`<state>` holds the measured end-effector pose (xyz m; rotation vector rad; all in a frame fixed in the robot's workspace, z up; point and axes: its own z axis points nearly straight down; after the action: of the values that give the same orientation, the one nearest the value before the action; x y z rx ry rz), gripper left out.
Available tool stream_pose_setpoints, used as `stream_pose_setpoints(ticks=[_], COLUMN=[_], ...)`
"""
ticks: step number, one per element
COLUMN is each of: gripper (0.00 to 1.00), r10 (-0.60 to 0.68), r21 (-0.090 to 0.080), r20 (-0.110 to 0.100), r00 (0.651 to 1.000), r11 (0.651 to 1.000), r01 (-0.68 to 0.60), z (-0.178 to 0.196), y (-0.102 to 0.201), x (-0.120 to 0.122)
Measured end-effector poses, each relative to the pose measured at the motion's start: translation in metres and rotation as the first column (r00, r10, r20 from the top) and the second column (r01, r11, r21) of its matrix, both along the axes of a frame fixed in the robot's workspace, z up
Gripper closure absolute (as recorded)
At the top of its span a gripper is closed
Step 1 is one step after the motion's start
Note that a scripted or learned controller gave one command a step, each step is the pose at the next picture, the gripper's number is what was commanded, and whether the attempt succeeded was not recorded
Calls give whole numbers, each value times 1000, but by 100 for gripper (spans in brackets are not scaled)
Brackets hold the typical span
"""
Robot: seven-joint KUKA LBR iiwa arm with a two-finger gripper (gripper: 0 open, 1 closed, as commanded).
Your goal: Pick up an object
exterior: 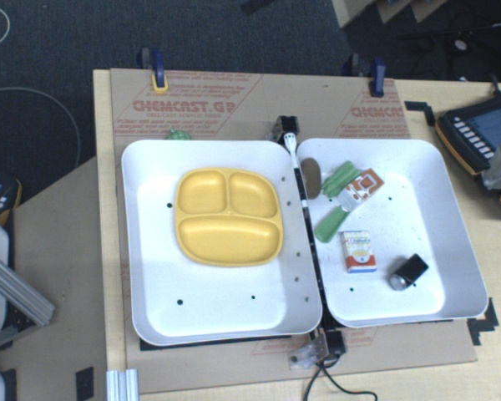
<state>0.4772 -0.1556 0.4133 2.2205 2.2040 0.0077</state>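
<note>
Two white bins sit side by side. The left bin (150,291) holds a yellow divided plate (229,216), lying flat near its middle. The right bin (451,224) holds the small things: a green brush (335,200) whose long axis runs on a slant from lower left to upper right, a small carton (359,251) just below it, a red and white packet (363,185) touching the brush's upper end, a brown oval piece (311,176) by the left wall, and a black block (409,271) near the front right.

Brown backing sheet (234,98) under the bins is showing red print "CHEMCAST GP" at its left | the same red print is repeating at its right, partly cut off | small cartons' labels are reading too blurred
</note>
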Motion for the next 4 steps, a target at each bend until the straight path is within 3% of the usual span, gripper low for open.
stream_pose_setpoints(ticks=[1, 2, 3, 4], gripper=[100, 100, 100, 100], r10=[3, 19, 3, 12], r21=[6, 10, 1, 9], r20=[-17, -14, -5, -20], r00=[1000, 1000, 1000, 1000], r11=[1000, 1000, 1000, 1000], r01=[-3, -19, -3, -12], z=[-42, -48, -9, -85], y=[-42, 59, 7, 54], x=[1, 19, 2, 2])
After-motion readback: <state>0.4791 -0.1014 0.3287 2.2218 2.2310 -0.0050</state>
